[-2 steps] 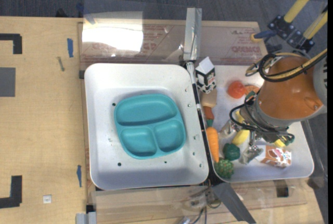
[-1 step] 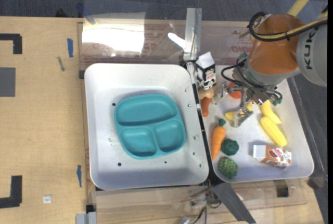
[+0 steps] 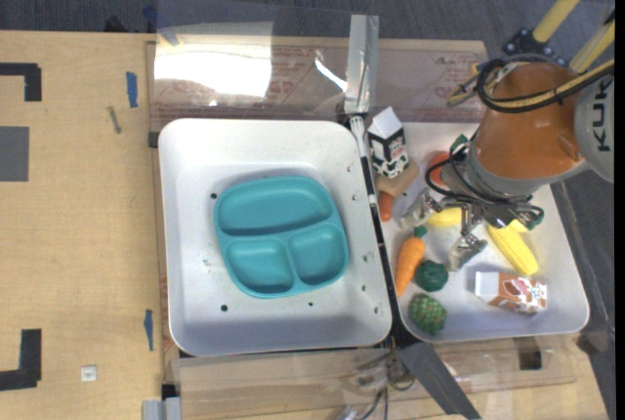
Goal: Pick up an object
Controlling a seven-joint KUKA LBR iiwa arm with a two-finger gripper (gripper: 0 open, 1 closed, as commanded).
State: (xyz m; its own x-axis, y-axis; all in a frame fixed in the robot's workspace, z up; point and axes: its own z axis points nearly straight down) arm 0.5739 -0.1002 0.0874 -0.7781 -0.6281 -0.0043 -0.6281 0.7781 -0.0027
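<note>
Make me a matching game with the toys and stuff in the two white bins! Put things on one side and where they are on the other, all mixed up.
Things:
1. teal plate
2. toy carrot
3. milk carton
4. green bumpy ball

Places:
A. at the back of the right bin, beside the divider
B. at the front edge of the right bin
C. in the middle of the left bin
D. in the right bin, lying slanted, close to the divider

Pairs: 1-C, 2-D, 3-A, 4-B

Both white bins [image 3: 186, 242] appear smooth, glossy plastic. The teal divided tray [image 3: 281, 234] shows matt plastic. The desk [image 3: 68, 213] presents dull, wood-like board. The divider strip [image 3: 360, 66] looks metallic.
</note>
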